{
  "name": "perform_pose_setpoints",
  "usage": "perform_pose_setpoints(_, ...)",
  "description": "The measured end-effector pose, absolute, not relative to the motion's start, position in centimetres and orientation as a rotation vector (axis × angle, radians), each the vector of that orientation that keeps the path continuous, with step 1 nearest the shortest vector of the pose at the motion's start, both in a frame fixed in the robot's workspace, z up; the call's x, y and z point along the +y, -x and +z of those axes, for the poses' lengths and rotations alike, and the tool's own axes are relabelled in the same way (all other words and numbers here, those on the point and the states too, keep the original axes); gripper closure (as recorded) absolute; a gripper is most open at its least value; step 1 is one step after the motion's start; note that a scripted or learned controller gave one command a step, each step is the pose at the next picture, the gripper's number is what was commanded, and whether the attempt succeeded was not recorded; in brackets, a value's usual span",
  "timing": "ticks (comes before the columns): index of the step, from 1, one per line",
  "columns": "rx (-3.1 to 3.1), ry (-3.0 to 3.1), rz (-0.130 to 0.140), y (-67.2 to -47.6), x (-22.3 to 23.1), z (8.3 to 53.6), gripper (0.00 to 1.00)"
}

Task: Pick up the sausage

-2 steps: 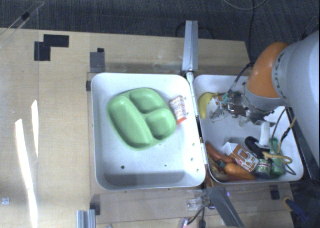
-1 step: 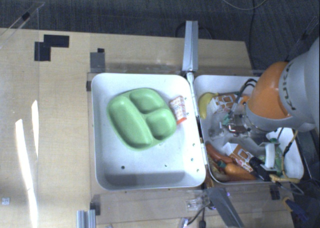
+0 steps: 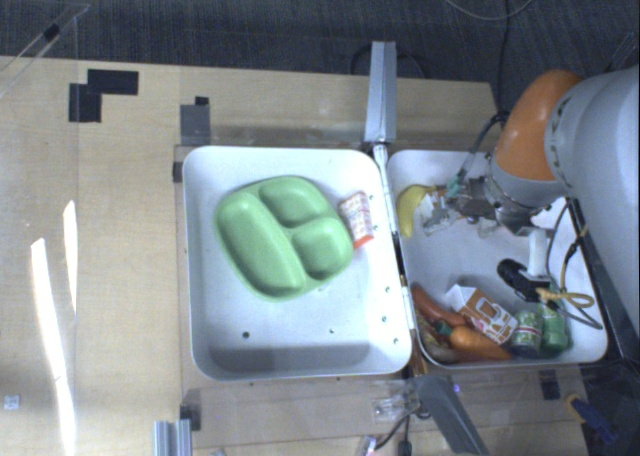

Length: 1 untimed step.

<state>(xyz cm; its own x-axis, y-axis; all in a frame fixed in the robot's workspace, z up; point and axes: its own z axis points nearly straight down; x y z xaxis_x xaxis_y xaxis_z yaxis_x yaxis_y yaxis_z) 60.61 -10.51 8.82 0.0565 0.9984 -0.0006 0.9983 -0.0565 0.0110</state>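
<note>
Camera view is showing the grey arm's claw (image 3: 445,206) hovering over the upper part of the right white bin (image 3: 590,344), beside a yellow rounded item (image 3: 410,206); whether it is wide or narrow, I cannot tell. A reddish-brown long sausage (image 3: 437,306) is lying at that bin's lower left, touching an orange carrot-shaped toy (image 3: 478,344). A green three-compartment plastic plate (image 3: 283,234) is sitting in the left white bin (image 3: 300,359) on the wooden tabletop (image 3: 100,274).

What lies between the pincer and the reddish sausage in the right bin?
In the camera view, only bare white bin floor lies between the pincer and the reddish sausage; a white packet sits beside the sausage.
</note>
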Motion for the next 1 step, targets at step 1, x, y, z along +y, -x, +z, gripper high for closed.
perform_pose_setpoints(1, 2.257, -2.172, 0.010, -54.46, -12.63, 8.91, 0.00)
